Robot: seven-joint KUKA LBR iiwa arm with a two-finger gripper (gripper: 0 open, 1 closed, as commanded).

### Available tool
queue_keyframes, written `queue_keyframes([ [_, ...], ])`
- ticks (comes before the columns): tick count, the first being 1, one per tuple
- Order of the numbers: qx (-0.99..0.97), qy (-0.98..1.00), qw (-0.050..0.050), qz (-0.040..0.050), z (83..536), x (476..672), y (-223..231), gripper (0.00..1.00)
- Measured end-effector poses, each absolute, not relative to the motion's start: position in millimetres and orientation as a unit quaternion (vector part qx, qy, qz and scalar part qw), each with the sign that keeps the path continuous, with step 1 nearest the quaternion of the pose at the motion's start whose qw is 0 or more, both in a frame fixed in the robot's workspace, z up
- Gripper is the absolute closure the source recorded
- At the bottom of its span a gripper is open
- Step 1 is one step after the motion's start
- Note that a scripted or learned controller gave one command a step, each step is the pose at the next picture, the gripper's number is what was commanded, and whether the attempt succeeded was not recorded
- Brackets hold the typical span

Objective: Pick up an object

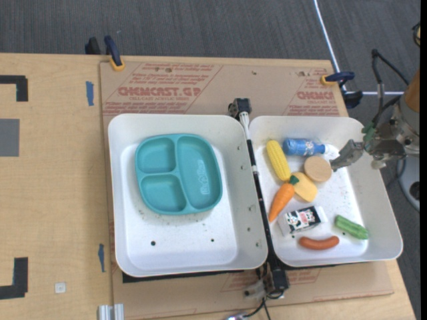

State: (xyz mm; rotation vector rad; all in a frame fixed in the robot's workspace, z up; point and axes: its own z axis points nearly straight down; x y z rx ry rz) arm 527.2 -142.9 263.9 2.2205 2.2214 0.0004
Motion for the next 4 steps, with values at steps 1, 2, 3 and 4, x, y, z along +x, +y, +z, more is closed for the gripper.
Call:
queue_keyframes([
  [1,0.706,0.708,-0.001,-0.0006,170,542.8,-99,0.0],
  [2,0.796,0.605,0.0,0.0003,184,542.0,-47,0.0],
  [3,0.784,0.621,-0.001,-0.0013,103,542.5,-94,0.0],
  [4,0.838,0.545,0.0,0.0008,85,493.8,-93,0.0],
])
